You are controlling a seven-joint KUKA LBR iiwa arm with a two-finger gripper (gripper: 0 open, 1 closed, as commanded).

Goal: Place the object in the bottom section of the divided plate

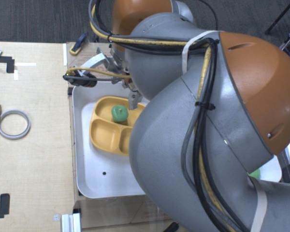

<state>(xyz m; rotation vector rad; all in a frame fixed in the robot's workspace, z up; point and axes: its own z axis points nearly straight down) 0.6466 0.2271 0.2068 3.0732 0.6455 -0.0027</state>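
Note:
A yellow divided plate (108, 134) lies in the left white bin (94, 178), partly hidden under the arm. A small green round object (119, 113) rests in the plate's upper section, near the far rim. My gripper (133, 100) hangs just above and to the right of the green object, close to it. The big grey arm covers most of the gripper, and I see nothing clearly held in it. The plate's two lower sections that face me look bare.
A grey tape roll (13, 124) lies on the wooden bench at the left. A blue-handled tool (79, 43) sits beyond the bin's far corner. A bit of green (255, 174) peeks out beside the arm at the right.

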